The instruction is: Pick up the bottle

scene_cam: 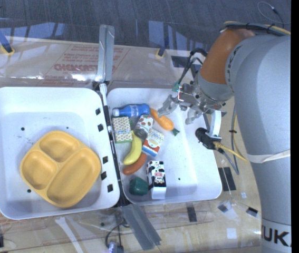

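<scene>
Lettering "UK" reads on my arm's base. Blue bottle (132, 110) lies at the right bin's (202, 162) far left corner among banana (134, 150), carrot (163, 121), cow-print carton (156, 176). Left bin (12, 109) holds a yellow divided plate (59, 167). Gripper (180, 109) fingers look apart, gripping nothing.

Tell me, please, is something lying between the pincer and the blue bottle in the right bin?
Yes. The pincer hangs over the right bin, to the right of the blue bottle. An orange carrot lies between them, just below the straight line, and a small packet sits close under the bottle.
</scene>
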### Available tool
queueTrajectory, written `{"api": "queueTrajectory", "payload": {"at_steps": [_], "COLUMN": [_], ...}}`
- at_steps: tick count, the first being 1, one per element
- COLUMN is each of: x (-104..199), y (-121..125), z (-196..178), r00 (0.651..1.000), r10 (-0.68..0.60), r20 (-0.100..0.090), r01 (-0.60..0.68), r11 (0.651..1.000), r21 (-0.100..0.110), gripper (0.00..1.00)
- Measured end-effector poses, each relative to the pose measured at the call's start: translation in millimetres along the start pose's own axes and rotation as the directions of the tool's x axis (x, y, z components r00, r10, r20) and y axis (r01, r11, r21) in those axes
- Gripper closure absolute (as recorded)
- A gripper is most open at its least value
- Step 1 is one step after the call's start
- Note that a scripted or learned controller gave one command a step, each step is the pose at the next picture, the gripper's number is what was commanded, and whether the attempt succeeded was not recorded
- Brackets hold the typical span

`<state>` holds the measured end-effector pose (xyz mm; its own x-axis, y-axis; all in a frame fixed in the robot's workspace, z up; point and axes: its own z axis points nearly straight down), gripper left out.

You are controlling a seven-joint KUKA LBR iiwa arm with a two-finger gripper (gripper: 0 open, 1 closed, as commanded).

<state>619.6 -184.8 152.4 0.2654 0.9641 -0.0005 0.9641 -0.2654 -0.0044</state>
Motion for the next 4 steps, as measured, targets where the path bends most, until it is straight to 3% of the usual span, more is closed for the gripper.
{"api": "queueTrajectory", "payload": {"at_steps": [1, 2, 3, 4], "x": [0, 58, 62, 62], "y": [0, 30, 27, 27], "z": [0, 44, 41, 41], "r00": [1.0, 0.989, 0.991, 0.991], "r10": [0.0, 0.147, 0.135, 0.134], "r20": [0.0, -0.005, -0.003, -0.004], "r01": [0.0, -0.147, -0.135, -0.134], "r11": [1.0, 0.989, 0.991, 0.991], "r21": [0.0, -0.027, -0.013, -0.012], "gripper": [0.0, 0.0, 1.0, 0.0]}}
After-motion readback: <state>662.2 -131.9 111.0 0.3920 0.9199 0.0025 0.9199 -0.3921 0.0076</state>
